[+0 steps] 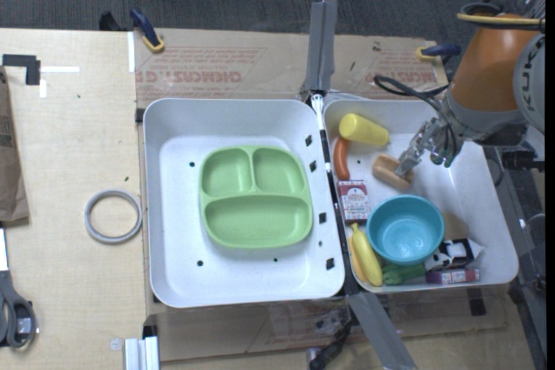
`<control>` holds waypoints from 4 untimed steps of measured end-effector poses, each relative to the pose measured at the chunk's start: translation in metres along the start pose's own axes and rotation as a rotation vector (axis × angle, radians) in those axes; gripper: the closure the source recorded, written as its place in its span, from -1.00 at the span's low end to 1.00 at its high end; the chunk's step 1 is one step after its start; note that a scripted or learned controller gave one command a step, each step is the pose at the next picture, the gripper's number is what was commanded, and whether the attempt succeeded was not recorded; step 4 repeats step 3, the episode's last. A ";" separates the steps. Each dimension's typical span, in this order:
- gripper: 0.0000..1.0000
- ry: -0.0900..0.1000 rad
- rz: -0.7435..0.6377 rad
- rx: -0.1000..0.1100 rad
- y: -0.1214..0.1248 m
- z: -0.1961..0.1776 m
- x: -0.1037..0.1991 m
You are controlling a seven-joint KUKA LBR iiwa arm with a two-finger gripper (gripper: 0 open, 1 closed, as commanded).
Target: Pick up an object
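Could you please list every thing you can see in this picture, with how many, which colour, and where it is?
bins: two, white, side by side on the bench
divided plate: one, light green, in the left bin
bowl: one, blue, right bin, near side
yellow cylinder: one, right bin, far side
sausage: one, orange-red, right bin, by the left wall
small carton: one, red and white, left of the bowl
banana: one, yellow, right bin, near left corner
wooden piece: one, tan, right bin, at the tool
tape ring: one, grey, bench left of the bins
clamps: two, blue and yellow, far edge
arm: one, grey and orange, from the right
tool: one, at the wooden piece
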State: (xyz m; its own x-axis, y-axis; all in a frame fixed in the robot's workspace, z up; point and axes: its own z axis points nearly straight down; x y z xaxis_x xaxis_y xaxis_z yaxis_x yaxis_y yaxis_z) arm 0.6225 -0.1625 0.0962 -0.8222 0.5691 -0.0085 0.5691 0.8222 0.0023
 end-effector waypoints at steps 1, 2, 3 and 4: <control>-1.00 0.005 -0.001 0.001 0.000 0.003 0.002; -1.00 0.002 -0.074 -0.001 -0.018 -0.041 0.057; -1.00 0.006 0.086 0.002 0.005 0.003 0.072; -1.00 0.006 0.086 0.002 0.005 0.003 0.072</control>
